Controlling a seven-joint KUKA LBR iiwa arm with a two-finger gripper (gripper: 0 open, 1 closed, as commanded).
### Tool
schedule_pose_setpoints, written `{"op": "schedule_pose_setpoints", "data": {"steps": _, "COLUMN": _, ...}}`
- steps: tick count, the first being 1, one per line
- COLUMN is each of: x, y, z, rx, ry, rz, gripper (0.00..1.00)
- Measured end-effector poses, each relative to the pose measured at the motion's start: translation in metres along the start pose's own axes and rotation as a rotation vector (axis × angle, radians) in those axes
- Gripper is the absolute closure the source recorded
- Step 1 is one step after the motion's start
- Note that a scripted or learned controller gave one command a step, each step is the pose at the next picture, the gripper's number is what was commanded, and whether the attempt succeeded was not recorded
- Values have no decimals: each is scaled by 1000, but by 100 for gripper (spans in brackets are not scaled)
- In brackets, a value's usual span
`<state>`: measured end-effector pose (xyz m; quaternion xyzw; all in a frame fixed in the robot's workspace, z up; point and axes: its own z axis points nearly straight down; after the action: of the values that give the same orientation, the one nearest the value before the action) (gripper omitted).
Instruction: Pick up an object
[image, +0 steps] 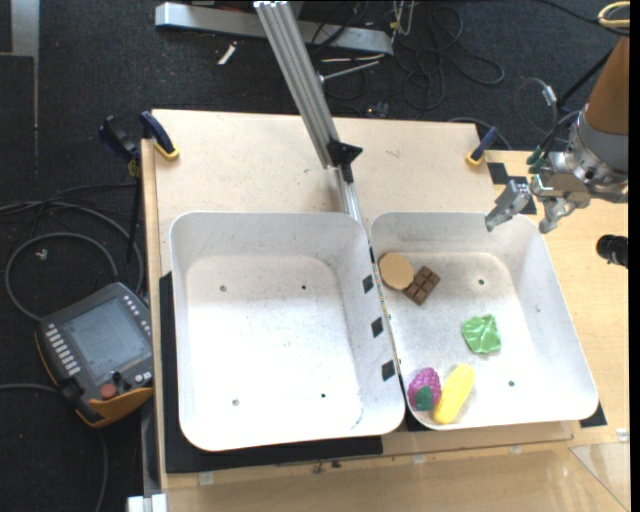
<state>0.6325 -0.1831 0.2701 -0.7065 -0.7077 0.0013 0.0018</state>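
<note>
From the overhead camera, the gripper (528, 212) hung above the far right corner of the right bin (560, 330), its two fingers (503, 210) spread apart with nothing between them. The grey arm (605, 110) came in from the right edge, an orange band showing above the wrist.

All the objects lay in the right bin, well apart from the gripper. A round tan disc, possibly a toy cookie (396, 269), sat near the bin's far left side, touching or just beside a brown chocolate bar (422, 286) whose long axis ran diagonally, from near left to far right. A crumpled green leaf-like piece (482, 334) lay toward the middle right. At the near edge, a yellow banana-like toy (455, 392) lay with its long axis tilted from near left up to far right, touching a magenta bunch of grapes (424, 386) with a green part at its near end.

The left bin (200, 250) sat beside the right, their rims meeting along the middle.
</note>
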Motion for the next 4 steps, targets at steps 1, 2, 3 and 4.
{"op": "schedule_pose_setpoints", "data": {"steps": 1, "x": 0, "y": 1, "z": -3, "rx": -4, "ry": -2, "rz": -2, "gripper": 0}}
{"op": "schedule_pose_setpoints", "data": {"steps": 2, "x": -4, "y": -1, "z": 60, "rx": 2, "ry": 0, "rz": 2, "gripper": 0}}
{"op": "schedule_pose_setpoints", "data": {"steps": 3, "x": -1, "y": -1, "z": 125, "rx": 2, "ry": 0, "rz": 2, "gripper": 0}}
{"op": "schedule_pose_setpoints", "data": {"steps": 4, "x": 0, "y": -1, "z": 178, "rx": 0, "ry": 0, "rz": 2, "gripper": 0}}
